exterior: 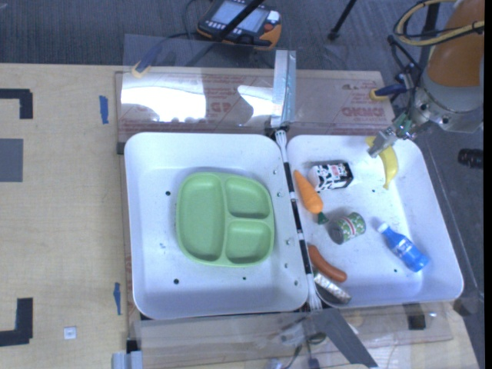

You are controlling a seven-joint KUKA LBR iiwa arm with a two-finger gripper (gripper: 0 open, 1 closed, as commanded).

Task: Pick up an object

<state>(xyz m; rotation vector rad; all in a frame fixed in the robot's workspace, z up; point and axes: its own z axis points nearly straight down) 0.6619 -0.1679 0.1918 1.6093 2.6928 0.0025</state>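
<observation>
In the camera view, the right bin [442, 229] is the landmark. It is a shallow white tray with rounded corners and a smooth surface. The gripper [382, 144] stays over its far edge, near the right corner, at the end of the grey arm [450, 83] with its orange band; whether the jaws are open or closed cannot be told here, because the tip is small and blurred. Just under the tip, in the far right part of this bin, lies a yellow banana [390, 164], curved, touching or almost touching the tip; I cannot tell which. Toward the left of the banana lies a small black and white carton [332, 175]. Along the left wall of the bin lies an orange carrot [309, 194], long and pointed. In the middle of the bin lies a green can [347, 227] on its side, round and shiny. Near it, toward the right wall, lies a blue bottle [403, 247] with a white cap. At the near left corner lie a red sausage [327, 264] and a metal spoon [332, 290], close together. Beside the right bin, touching it, stands the left bin [146, 206], which holds a pale green plate [225, 218] with three compartments, of smooth plastic.
</observation>
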